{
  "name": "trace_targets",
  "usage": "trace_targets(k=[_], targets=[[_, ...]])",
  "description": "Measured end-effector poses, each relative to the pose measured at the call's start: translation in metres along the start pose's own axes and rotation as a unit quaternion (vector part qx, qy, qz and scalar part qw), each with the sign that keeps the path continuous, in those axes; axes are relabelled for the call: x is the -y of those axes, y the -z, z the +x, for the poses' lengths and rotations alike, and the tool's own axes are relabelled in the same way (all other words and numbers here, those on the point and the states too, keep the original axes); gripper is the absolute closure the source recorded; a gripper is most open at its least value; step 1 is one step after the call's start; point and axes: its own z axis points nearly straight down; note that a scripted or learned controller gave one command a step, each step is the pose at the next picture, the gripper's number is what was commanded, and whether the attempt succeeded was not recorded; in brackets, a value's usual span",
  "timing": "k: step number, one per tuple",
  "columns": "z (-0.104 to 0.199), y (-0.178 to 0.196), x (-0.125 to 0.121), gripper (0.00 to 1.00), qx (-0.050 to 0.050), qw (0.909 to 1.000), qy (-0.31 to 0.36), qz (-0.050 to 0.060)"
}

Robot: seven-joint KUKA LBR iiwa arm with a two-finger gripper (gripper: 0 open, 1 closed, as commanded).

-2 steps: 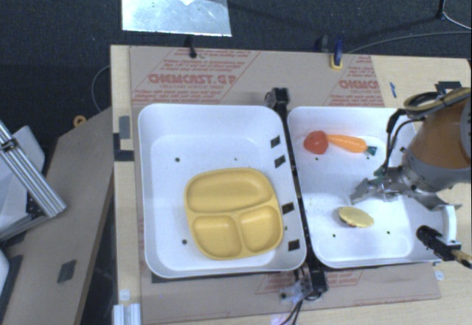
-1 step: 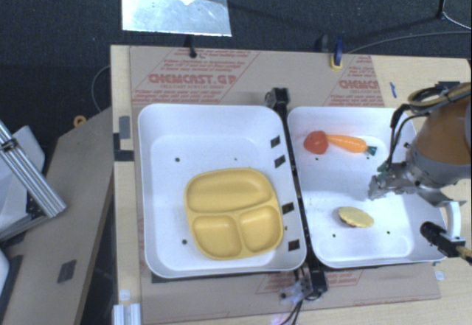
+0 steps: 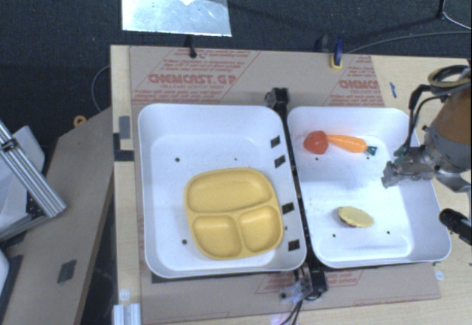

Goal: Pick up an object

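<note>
camera view, gripper (image 3: 389, 177) at right bin's edge, yellow disc (image 3: 355, 217) just below-left, apart

"CHEMCAST GP" in red on bench sheet (image 3: 193, 79)

Both bins are plain white: the left bin (image 3: 158, 191) holds a pale yellow divided tray (image 3: 232, 211). In the right bin (image 3: 428, 242) lie a red tomato (image 3: 316, 142), an orange carrot (image 3: 346, 143) and a yellow-tan slice (image 3: 355, 217). The bench (image 3: 199, 77) is light tan with red lettering. The arm (image 3: 451, 135) is grey with an orange band.
</note>
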Motion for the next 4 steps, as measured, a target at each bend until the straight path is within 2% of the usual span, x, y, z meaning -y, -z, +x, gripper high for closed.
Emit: trace_targets(k=[2,3,4], targets=[[0.001,0.119,-0.007,1.00,0.000,1.0000,0.001,-0.001],[0.001,0.120,-0.008,1.00,0.000,1.0000,0.001,0.001],[0.049,0.122,-0.029,1.00,-0.001,1.0000,0.003,0.001]])
